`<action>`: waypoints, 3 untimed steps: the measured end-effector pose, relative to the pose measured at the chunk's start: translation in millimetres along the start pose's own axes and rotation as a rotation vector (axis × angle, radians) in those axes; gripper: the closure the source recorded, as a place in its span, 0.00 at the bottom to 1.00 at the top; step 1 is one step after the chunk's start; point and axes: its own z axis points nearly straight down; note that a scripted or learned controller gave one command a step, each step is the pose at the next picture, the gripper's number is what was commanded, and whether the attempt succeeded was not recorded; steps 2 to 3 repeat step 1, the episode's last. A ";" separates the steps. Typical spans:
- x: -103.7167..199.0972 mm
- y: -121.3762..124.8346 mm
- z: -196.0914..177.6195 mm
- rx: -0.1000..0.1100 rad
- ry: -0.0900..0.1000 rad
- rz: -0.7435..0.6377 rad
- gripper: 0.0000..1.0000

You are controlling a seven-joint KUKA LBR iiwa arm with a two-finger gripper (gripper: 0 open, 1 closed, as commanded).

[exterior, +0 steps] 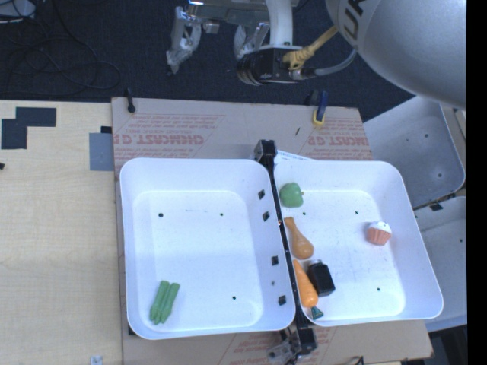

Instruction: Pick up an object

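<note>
So, two shallow white bins side by side on a cardboard sheet, which sits on a pale wooden bench. The left bin has just one thing in it: a bunch of green beans lying down near its front left corner.

The right bin holds everything else. A green pepper sits up near the back, close to the divider between the bins. Just below it is a tan squash, lying at a slant along that same edge. Further down there's an orange carrot with its green end pointing at the front rim, and a small black box is touching the carrot's right side. A little cupcake with an orange base and white top sits by itself toward the right wall, well apart from the rest.

The gripper is parked way up at the top, over the dark floor behind the bench, nowhere near either bin. Its two fingers are spread apart with nothing between them. The big grey arm fills the top right corner.

A blue clamp with a yellow handle pins the cardboard's back edge, and black cables trail across the dark carpet.
</note>
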 end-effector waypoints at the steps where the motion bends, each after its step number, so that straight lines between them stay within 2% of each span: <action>1: 0.3 -1.6 -11.1 0.003 0.000 -0.003 1.00; 3: 0.3 -1.6 -11.1 0.003 0.000 -0.003 1.00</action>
